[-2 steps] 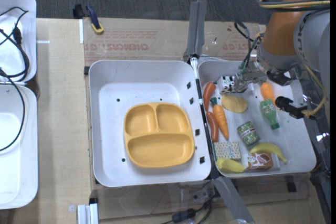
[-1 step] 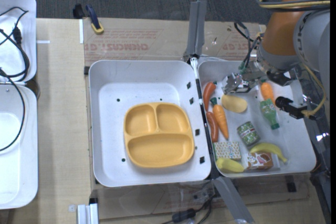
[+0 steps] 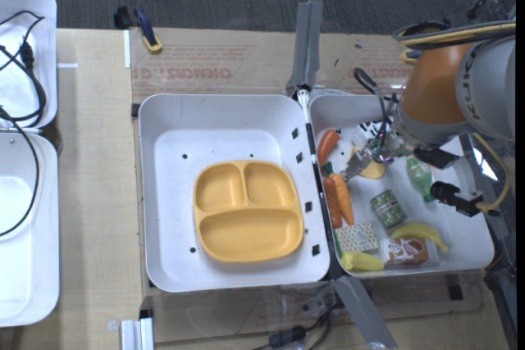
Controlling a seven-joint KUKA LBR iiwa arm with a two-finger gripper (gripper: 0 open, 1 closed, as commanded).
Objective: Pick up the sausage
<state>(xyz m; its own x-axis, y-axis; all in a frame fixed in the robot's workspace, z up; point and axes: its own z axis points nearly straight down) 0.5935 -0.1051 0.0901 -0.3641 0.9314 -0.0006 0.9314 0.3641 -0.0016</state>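
Note:
The sausage (image 3: 327, 146) is a short red-orange link lying against the left wall of the right bin (image 3: 484, 254), near its back. My gripper (image 3: 362, 163) hangs low over the bin just to the right of the sausage, pointing down and left, above a small yellow item (image 3: 376, 170). Nothing shows between its tips. The grey arm with its orange band (image 3: 435, 90) comes in from the right.
An orange carrot (image 3: 339, 201) lies just in front of the sausage. Further right are a green can (image 3: 387, 209), a green bottle (image 3: 418, 176), a banana (image 3: 424, 234), a patterned box (image 3: 357, 238) and a red-and-white pack (image 3: 406, 253). The left bin (image 3: 164, 143) holds a yellow divided plate (image 3: 248, 211).

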